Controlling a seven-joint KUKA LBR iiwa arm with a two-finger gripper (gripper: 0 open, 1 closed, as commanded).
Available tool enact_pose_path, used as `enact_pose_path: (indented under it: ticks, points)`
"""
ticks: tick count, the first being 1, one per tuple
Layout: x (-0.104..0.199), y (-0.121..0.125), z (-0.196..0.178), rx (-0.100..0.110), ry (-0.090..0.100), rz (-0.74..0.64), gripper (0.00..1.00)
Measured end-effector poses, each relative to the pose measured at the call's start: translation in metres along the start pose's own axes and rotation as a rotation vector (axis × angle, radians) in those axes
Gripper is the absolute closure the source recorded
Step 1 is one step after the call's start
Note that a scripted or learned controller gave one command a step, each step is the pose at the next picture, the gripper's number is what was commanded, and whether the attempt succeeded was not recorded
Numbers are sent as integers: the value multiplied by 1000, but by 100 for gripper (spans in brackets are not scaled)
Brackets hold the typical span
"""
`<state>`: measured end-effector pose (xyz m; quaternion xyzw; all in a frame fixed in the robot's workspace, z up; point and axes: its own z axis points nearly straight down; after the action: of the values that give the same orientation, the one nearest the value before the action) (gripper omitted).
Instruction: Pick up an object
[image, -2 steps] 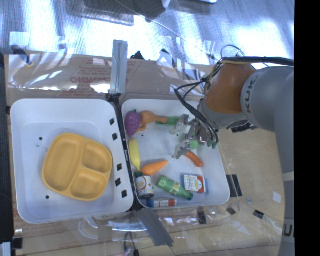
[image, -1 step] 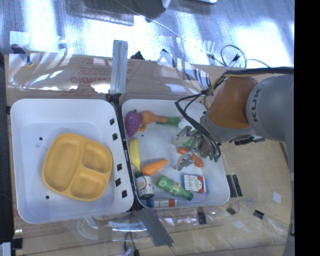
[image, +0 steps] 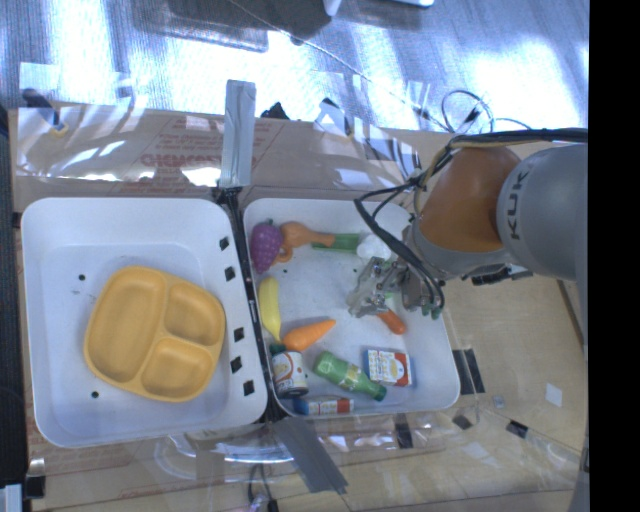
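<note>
My gripper (image: 372, 297) hangs low over the right bin (image: 432, 345), in its right half, under the grey arm with the orange band (image: 462, 205). A small orange piece (image: 393, 321) lies just below and right of the gripper, touching or nearly touching it. Left of it, the bin holds purple grapes (image: 265, 243), a carrot with a green top (image: 312, 238), a yellow banana (image: 269, 307) and an orange carrot (image: 310, 333). Along the front lie a small can (image: 290, 372), a green bottle (image: 348, 374), a red box (image: 387, 367) and a red-and-white tube (image: 325, 406).
The left bin (image: 50, 240) holds a yellow divided plate (image: 153, 332). A ridge with black clips (image: 240, 330) separates the two bins. Cables (image: 400, 190) loop from the arm over the right bin's far edge. A white object (image: 372, 245) sits beneath the arm.
</note>
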<state>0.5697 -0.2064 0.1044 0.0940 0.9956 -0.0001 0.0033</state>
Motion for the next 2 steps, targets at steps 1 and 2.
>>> enact_pose_path:
  ticks: [1,2]
  points:
    - [0,0,0,0,0,-1,0]
    - [0,0,0,0,0,-1,0]
